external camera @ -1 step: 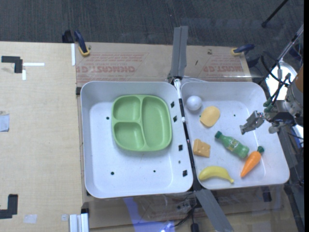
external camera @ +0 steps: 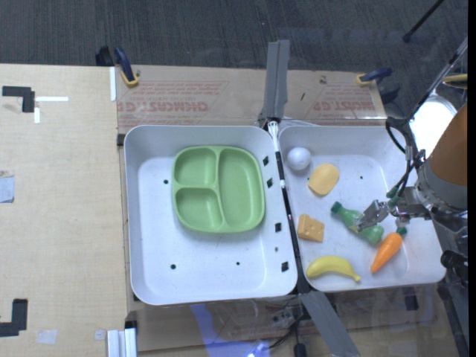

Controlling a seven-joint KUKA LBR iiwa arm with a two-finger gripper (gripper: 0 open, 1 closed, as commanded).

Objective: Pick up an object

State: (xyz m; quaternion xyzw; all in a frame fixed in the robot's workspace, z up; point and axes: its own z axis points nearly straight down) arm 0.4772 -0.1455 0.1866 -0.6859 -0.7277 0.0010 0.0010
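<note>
The right bin [external camera: 349, 143] holds several toy foods. A green bottle [external camera: 346, 216] lies tilted near the bin's middle right, and my gripper [external camera: 374, 216] is low over its right end, touching or just above it. An orange carrot [external camera: 386, 252] lies just below the gripper. A yellow banana [external camera: 332, 268] rests at the bin's front. An orange cheese wedge [external camera: 311, 227], a pale yellow piece [external camera: 323, 178] and a white ball [external camera: 298, 158] lie further left and back. The arm comes in from the right edge.
The left bin [external camera: 149, 259] holds a green divided plate [external camera: 219, 189]. A raised divider [external camera: 281, 192] runs between the bins. Cables and the arm's body [external camera: 446, 155] crowd the right bin's right rim. A cardboard sheet [external camera: 193, 99] lies behind the bins.
</note>
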